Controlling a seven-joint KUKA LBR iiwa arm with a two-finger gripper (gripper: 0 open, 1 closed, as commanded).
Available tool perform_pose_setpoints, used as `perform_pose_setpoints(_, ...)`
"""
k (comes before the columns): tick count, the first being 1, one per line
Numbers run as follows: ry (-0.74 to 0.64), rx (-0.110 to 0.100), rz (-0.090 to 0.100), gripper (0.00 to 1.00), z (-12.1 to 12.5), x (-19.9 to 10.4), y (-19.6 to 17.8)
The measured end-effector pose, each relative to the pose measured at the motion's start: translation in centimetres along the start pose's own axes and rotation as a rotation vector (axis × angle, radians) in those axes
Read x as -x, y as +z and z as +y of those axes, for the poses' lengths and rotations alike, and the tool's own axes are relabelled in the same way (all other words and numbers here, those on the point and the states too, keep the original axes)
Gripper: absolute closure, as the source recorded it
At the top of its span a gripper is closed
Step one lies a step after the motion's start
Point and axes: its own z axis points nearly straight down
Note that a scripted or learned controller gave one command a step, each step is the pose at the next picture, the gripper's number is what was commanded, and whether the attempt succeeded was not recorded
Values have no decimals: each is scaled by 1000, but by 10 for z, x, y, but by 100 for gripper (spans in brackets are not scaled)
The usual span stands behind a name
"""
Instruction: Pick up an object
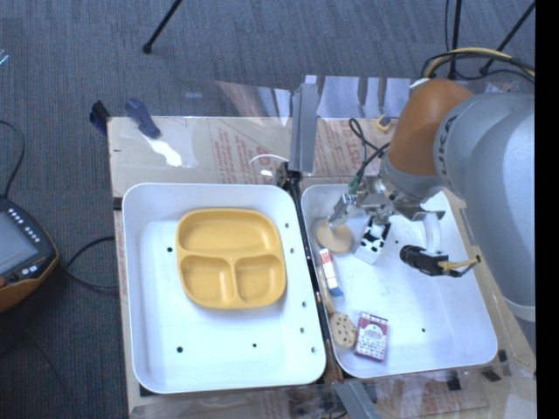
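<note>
Beside me, the yellow tray (pixel 231 257) looks like smooth matt plastic. Both white bins (pixel 148 321) have a smooth plastic sheen. My arm (pixel 489 164) is matt grey.

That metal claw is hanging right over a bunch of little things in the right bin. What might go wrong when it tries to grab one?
The gripper hangs above a tan round piece and a black-and-white block that lie close together, so it may nudge one while closing on the other, or pinch both. The tan piece also sits near the right bin's left wall, which could crowd a finger.
</note>
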Motion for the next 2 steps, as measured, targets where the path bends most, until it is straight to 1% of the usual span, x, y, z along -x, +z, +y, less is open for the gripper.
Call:
perform_pose_setpoints(1,-2,5,0,0,-41,9,-1)
perform_pose_setpoints(2,5,7,-2,0,-90,-2,-2)
